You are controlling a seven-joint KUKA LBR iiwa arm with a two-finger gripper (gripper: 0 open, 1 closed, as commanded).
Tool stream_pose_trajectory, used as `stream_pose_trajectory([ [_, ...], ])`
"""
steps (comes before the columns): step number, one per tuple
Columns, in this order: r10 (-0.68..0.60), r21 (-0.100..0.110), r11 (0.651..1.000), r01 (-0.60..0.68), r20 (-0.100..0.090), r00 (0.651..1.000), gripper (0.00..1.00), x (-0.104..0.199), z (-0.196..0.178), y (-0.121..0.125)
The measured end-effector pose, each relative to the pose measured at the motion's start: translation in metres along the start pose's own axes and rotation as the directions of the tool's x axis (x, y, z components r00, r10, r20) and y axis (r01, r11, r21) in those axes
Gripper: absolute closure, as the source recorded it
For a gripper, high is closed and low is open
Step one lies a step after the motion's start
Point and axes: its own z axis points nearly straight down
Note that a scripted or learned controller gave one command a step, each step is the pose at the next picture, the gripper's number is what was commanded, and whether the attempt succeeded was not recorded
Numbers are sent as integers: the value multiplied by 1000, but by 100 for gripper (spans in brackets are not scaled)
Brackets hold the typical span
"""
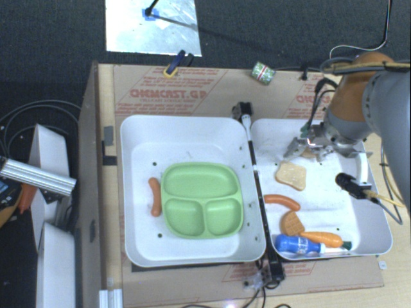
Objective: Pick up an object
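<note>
My gripper (pixel 307 150) hangs at the back of the right bin (pixel 372 233), its fingers spread open with nothing between them. Just in front of it and slightly left lies a slice of bread (pixel 291 176). Nearer the front of this bin are an orange sausage (pixel 281 201), a round brown cookie (pixel 292 223), a carrot (pixel 322 239) and a blue bottle (pixel 297 244) along the front wall. In the left bin (pixel 138 146) rests a green divided plate (pixel 202 197) with a second sausage (pixel 154 196) beside its left edge.
A black divider rail (pixel 255 172) runs between the two bins. On the cardboard behind them lie a small green can (pixel 262 72) and a blue and yellow clip (pixel 176 63). A foil sheet (pixel 153 18) lies farther back.
</note>
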Motion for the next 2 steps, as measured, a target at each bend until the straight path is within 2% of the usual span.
stream_pose_trajectory([
  [1, -2, -6, 1000, 2, 1, 1000, 0, 32, -19, -35],
  [2, 1, -4, 1000, -1, 1, 1000, 0, 48, 10, -73],
])
